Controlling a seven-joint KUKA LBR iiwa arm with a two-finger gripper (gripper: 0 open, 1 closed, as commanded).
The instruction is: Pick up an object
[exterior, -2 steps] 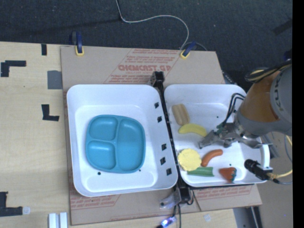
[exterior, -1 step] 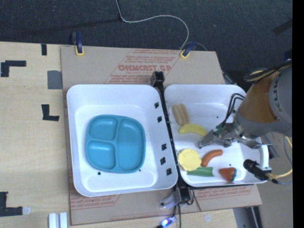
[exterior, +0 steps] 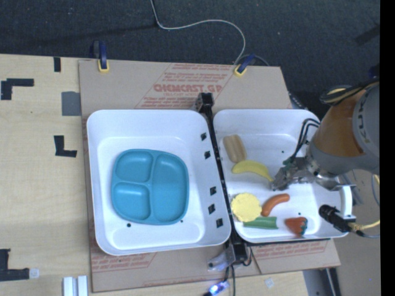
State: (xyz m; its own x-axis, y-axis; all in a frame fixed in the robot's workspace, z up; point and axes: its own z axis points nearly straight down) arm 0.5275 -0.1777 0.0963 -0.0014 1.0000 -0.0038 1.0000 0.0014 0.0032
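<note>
Cardboard point(exterior: 185, 88) covers the bench under two white bins that stand side by side. In the left bin point(exterior: 99, 131) lies a turquoise plate point(exterior: 150, 186) with three compartments, near the middle of the bin. The right bin point(exterior: 259, 119) holds several toy foods. A beige bread piece point(exterior: 235, 148) lies at its upper left, near the wall between the bins. Just below it is a yellow banana point(exterior: 252, 169), curved, with its right end close to the gripper. Lower left is a yellow round piece point(exterior: 245, 207), and touching its lower edge lies a green pod point(exterior: 261, 224). An orange sausage point(exterior: 275, 203) lies tilted to the right of the round piece. A red and green pepper point(exterior: 296, 225) is near the lower right corner. The gripper point(exterior: 285, 176) is low over the bin, between the banana's end and the sausage. Whether it is released or clenched I cannot tell, and no object is seen inside it.
</note>
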